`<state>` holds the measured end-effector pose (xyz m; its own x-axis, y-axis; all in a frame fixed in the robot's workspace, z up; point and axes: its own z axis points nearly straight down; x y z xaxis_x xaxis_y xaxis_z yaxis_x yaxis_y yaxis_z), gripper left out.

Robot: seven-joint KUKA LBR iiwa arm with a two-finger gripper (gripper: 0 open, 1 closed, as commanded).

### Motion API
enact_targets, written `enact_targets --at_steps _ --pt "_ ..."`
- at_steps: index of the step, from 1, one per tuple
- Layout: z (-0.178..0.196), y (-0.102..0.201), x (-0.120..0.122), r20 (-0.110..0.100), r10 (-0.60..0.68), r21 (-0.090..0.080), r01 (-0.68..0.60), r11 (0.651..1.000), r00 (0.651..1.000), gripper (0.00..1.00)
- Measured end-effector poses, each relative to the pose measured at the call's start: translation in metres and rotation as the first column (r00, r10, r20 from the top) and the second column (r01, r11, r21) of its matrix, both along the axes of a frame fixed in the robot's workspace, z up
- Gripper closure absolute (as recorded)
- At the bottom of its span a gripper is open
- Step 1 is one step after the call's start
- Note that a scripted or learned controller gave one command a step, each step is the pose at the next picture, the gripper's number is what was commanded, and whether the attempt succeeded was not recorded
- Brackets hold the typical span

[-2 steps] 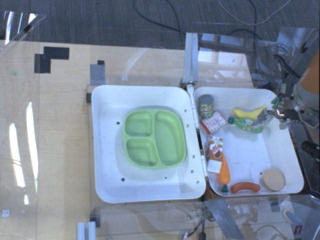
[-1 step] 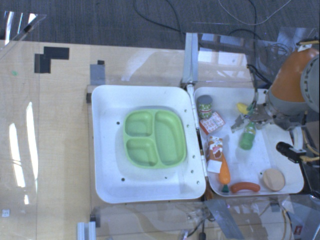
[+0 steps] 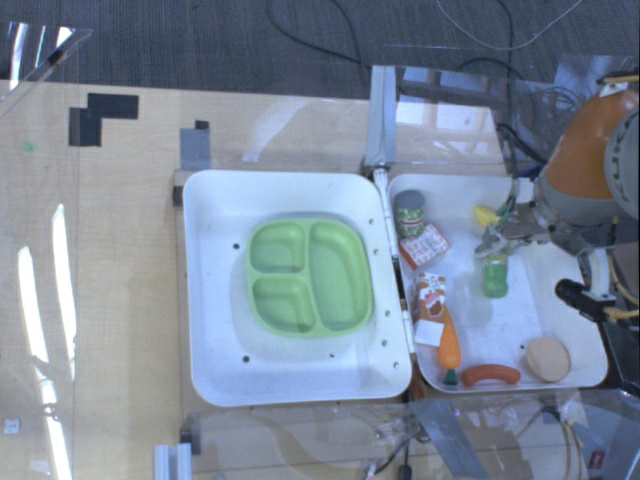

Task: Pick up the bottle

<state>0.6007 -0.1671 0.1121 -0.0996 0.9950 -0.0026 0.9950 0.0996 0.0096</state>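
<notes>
The fingers (image 3: 497, 236) point down over the right bin (image 3: 520, 313), their tips at the top of the green bottle (image 3: 495, 274); whether they are apart, together or clamped on the bottle cannot be told from this slant. The bottle stands near the middle of the right bin, a little toward its far side, its cap end right under the metal fingertips. The arm (image 3: 592, 163) comes in from the right, its orange band above the grey wrist.

Just beyond the fingers lies a yellow piece (image 3: 485, 215), near the bin's far wall. To the left, by the wall shared with the other bin, stands a can (image 3: 409, 211) with a grey lid, and just in front of it a small red-and-white box (image 3: 424, 245). Nearer the camera a carton (image 3: 430, 303) with a red and white label lies along that same wall, and a carrot (image 3: 449, 343) rests beside its lower end. At the near edge of the bin lies a red sausage (image 3: 490, 374), and to its right a round tan bun (image 3: 547, 359).

The left bin (image 3: 210, 298) holds a green tray (image 3: 305, 276) with three compartments, set about in its middle. Both bins sit on the wooden table (image 3: 100, 298), and black cables (image 3: 320, 18) loop over the dark floor beyond it.
</notes>
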Motion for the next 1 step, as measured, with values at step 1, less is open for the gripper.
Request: enact_targets --at_steps 1 --pt "0.1390 0.0488 0.0160 -0.004 -0.083 0.000 0.083 0.997 0.997 1.00"
